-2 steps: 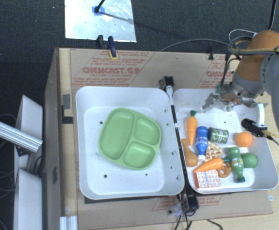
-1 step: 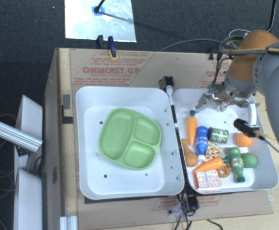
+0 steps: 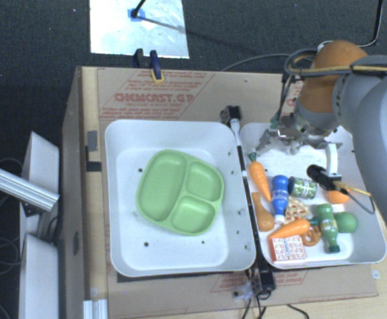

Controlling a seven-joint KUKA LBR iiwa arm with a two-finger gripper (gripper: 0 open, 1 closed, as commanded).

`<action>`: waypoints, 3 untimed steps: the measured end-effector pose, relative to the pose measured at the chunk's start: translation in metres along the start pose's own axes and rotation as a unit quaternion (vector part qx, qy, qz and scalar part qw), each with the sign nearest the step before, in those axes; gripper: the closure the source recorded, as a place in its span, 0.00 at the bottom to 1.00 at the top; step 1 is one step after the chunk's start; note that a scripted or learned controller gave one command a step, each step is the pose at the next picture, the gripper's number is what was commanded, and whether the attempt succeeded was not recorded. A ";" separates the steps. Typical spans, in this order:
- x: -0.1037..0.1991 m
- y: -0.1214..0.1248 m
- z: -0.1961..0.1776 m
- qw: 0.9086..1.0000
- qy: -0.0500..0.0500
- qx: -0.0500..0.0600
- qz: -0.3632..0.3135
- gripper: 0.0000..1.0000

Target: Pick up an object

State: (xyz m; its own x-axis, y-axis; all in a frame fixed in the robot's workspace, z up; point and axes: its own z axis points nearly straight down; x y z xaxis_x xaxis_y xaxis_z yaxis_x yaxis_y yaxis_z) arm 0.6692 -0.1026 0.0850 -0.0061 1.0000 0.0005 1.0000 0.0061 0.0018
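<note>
Gripper (image 3: 287, 140) over far end of right bin, grip state unreadable

Grey arm (image 3: 372, 105) with orange band (image 3: 326, 78) reaches in from the view's right. The gripper hangs over the far end of the right bin (image 3: 369, 241), up-view from the blue bottle (image 3: 280, 195) and apart from it. Cannot tell whether it is wide or narrow from this angle.

All pickable items sit in the right bin, clustered around the blue bottle:
- 1st carrot (image 3: 259, 178): just left of the blue bottle, lying lengthwise, green top toward the gripper.
- Small can (image 3: 304, 189): just right of the blue bottle, on its side.
- Flat pizza-like piece (image 3: 297, 211): at the blue bottle's near end, looks touching.
- Tan piece (image 3: 263, 214): down-left of the blue bottle, near the bin's left wall.
- 2nd carrot (image 3: 289, 229): down-view of the blue bottle, lying crosswise at a slant.
- Green bottle (image 3: 327, 224): down-right of the blue bottle, beside the 2nd carrot's thick end.
- Red-and-white box (image 3: 287, 248): furthest down-view from the blue bottle, past the 2nd carrot.

Left bin (image 3: 133, 145) lies well left of the blue bottle and holds 1 green plate (image 3: 180, 191) with 3 compartments. Both bins rest on a cardboard sheet (image 3: 160, 95).
</note>
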 end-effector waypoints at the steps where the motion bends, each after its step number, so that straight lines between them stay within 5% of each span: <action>1: 0.004 -0.054 0.000 1.000 0.000 0.000 0.002 0.00; 2: -0.018 -0.141 0.001 1.000 -0.001 0.001 0.003 0.00; 3: -0.018 -0.139 -0.010 1.000 0.000 -0.001 0.002 1.00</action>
State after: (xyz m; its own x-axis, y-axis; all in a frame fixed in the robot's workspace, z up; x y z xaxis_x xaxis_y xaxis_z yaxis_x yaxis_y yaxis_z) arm 0.5299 -0.1214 0.0947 -0.0016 1.0000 -0.0004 1.0000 0.0016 0.0039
